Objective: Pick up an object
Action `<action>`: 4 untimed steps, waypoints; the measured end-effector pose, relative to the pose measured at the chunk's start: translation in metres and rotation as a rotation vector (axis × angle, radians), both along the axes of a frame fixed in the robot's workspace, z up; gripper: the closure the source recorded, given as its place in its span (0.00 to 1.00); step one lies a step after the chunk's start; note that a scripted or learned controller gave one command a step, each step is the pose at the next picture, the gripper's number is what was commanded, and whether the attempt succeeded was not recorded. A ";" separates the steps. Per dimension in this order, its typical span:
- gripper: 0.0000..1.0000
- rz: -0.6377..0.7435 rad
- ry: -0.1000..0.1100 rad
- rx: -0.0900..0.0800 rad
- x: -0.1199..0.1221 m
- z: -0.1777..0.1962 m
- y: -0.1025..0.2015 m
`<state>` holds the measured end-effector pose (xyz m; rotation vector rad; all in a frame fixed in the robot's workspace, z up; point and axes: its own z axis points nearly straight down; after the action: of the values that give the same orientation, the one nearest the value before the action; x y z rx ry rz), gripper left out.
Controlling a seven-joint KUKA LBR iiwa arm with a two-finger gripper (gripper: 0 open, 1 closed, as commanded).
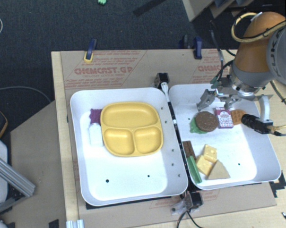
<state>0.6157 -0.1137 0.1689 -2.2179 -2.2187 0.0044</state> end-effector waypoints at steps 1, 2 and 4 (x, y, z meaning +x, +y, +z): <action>0.00 0.001 0.001 0.000 0.004 -0.046 0.006; 0.00 0.001 -0.006 -0.003 0.005 -0.084 0.006; 1.00 0.000 -0.012 -0.003 0.019 -0.016 0.002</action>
<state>0.6346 -0.1120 0.1528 -2.2250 -2.2261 -0.0053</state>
